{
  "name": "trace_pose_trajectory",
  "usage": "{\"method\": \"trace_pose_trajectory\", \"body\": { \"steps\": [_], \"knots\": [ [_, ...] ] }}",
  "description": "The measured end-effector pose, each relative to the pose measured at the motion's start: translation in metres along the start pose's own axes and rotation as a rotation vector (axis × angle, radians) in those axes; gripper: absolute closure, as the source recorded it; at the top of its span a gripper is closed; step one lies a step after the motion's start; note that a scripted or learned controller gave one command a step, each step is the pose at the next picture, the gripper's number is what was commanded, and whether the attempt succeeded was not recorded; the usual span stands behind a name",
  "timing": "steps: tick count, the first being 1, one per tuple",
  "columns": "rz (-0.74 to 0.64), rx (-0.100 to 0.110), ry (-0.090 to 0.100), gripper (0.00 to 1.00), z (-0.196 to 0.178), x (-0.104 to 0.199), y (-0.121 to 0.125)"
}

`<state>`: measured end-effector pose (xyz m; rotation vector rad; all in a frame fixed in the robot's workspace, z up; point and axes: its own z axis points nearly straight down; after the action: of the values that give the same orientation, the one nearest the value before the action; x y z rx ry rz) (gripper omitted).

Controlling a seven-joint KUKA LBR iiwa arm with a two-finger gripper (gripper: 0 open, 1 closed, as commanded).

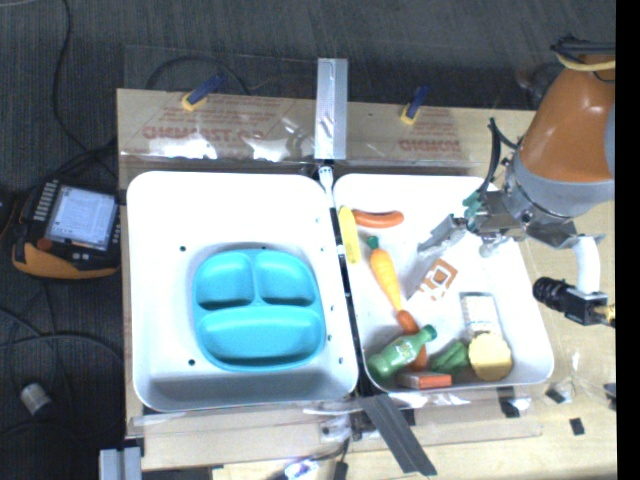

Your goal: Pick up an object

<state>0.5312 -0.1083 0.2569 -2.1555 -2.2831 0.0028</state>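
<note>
The camera view is our one look at the bench, so we place everything against the right bin (540,353). We see the gripper (447,236) hanging over that bin's upper middle, the arm reaching in from the bin's far right side. Whether it is spread or closed we cannot tell from this angle, and we see nothing held in it.

The things we could take all lie inside the right bin. A sausage (377,218) lies near its top left corner, with a yellow stick (347,234) running along its left wall. A carrot (386,276) slants down the left part of the bin, and a small brown-and-white card (436,280) lies just below the gripper. Along the bin's bottom edge a green bottle (399,350), a clear box (478,314) and a yellow block (489,356) crowd close together. Beyond the bin's left wall, the neighbouring bin holds a blue divided tray (260,308).

We judge that we are still in the approach, with no target settled. To do it well, we would go for the carrot or the sausage: each lies apart from its neighbours. We should line up across the carrot's narrow width, descend straight, and stay out of the crowded bottom edge, where a grasp may jostle neighbours.
</note>
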Motion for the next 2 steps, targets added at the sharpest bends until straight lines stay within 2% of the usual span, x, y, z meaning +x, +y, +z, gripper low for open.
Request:
{"method": "trace_pose_trajectory", "body": {
  "steps": [1,2],
  "knots": [
    [0.120,0.002,-0.002,0.00,0.108,-0.058,0.023],
    [-0.039,-0.002,0.001,0.00,0.019,-0.062,0.013]
  ]
}}
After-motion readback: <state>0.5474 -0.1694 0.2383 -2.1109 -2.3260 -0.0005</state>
